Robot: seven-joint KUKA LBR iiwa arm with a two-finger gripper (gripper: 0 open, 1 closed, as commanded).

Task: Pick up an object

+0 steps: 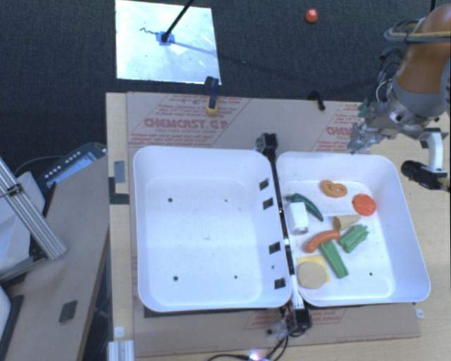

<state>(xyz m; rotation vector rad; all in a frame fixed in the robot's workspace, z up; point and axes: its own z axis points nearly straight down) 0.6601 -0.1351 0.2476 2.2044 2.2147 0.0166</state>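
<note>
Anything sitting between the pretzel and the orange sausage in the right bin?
In the camera view, a small tan wedge lies between the pretzel and the orange sausage, just above the sausage's right end.

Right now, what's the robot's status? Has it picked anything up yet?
Hand above the right white bin's far rim, nothing seen in it. Toy foods in that bin untouched: round red tomato, orange pretzel nearest. Nothing blocking them.

A shiny square metal sheet (168, 41) lies on dark carpet beyond the bench's far edge, near a small orange ball (311, 15).
</note>
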